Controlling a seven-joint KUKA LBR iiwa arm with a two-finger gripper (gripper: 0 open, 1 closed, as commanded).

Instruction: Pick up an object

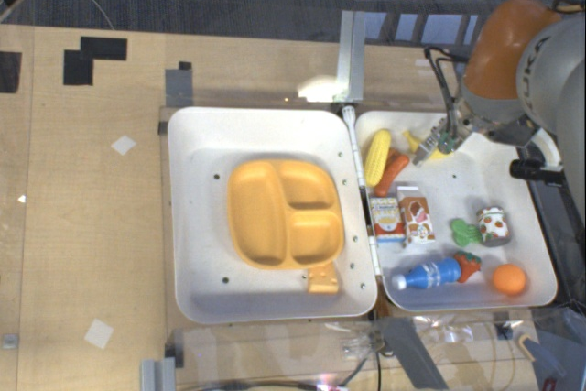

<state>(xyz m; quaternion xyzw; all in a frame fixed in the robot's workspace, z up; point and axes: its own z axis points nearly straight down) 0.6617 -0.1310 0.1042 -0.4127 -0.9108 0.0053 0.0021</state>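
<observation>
On the bench I see two white bins side by side. My left bin [197, 224] is the bigger one, and it holds a big yellow tray [284, 213] with three parts, plus a little yellow block [322, 280] just beside the tray's near edge. My right bin [540, 238] holds lots of small toys. My grey arm [526, 73] with its orange band comes in from the right, over the far side of that bin. Its gripper [438, 143] hangs low near the far left part of the right bin, close to a small yellow thing [413, 141]. I cannot tell if the jaws are wide or closed, or if they have hold of anything. By the left wall of that bin lies a corn cob [377, 157], and an orange carrot [394, 171] touches it. Nearer to me sit two little boxes [404, 217] side by side. A blue bottle [434, 274] lies along the near edge. An orange ball [509, 279] sits in the near right corner. A green toy [464, 233] and a round red and white toy [493, 225] sit close together above the ball.
</observation>
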